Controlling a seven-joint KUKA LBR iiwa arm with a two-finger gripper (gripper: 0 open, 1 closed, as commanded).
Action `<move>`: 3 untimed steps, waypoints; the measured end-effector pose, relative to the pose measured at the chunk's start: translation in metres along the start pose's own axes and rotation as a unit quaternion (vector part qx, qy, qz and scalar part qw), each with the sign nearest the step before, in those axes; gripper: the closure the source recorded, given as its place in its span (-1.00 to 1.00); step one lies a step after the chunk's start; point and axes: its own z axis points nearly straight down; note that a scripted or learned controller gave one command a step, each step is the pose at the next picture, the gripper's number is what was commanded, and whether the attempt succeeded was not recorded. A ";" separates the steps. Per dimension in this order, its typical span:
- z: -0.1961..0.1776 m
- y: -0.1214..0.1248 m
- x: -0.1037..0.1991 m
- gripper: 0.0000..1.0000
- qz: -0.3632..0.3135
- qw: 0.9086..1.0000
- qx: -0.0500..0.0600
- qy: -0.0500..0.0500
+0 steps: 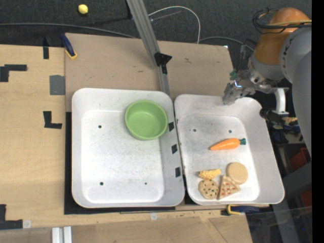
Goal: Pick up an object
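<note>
while the grey arm [296, 49] with its orange band reached in from the right, its gripper [232, 94] hung over the far rim of the right bin [268, 135], near that bin's upper middle edge. whether the gripper was wide or narrow could not be told from this slanted view, and nothing showed between its tips.

two shallow white bins sat side by side on the bench. the left bin [91, 151] held a round green bowl [146, 119], upright, close to its far right corner.

the right bin held five small food toys, all well apart from the gripper. an orange carrot [226, 144] with a green top lay on its side near the middle, its tip pointing left. nearer the front edge, a small yellow corn cob [209, 174] lay just beside a round tan cookie [237, 173]. below them a speckled round cookie [207, 189] touched a pizza slice [228, 188].

a slanted metal pole [144, 27] crossed the bench above the bins. a small yellow ball [83, 8] lay on the dark floor beyond the bench, far left.
</note>
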 end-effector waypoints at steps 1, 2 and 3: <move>-0.046 -0.001 0.007 1.00 0.000 1.000 0.000 0.000; -0.110 0.001 0.009 1.00 0.000 1.000 -0.001 0.000; -0.098 -0.024 0.065 1.00 -0.002 1.000 0.004 0.001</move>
